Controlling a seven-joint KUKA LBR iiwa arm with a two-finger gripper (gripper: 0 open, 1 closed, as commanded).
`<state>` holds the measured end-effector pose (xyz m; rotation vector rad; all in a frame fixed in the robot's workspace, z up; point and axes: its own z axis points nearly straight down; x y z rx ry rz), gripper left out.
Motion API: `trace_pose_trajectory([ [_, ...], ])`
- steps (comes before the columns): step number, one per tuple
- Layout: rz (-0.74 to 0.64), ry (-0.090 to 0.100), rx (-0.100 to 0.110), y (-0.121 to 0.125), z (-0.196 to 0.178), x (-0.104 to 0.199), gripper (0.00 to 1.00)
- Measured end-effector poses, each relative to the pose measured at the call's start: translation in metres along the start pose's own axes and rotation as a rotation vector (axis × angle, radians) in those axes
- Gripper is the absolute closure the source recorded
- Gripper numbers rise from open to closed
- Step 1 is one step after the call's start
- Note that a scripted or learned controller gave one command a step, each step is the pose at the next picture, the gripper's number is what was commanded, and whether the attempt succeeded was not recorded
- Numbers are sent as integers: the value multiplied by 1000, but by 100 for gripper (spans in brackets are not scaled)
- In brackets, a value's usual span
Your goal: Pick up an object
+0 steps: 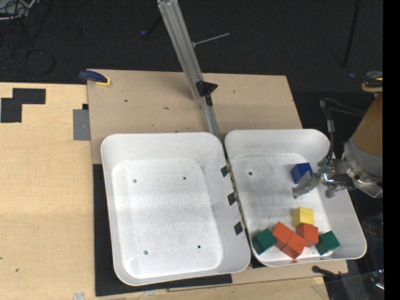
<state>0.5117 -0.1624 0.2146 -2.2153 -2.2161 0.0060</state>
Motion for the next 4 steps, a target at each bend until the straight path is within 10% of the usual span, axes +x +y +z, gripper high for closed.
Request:
trace_pose_trajectory([
  [4, 2, -2, -9, 8, 123, -8, 0],
])
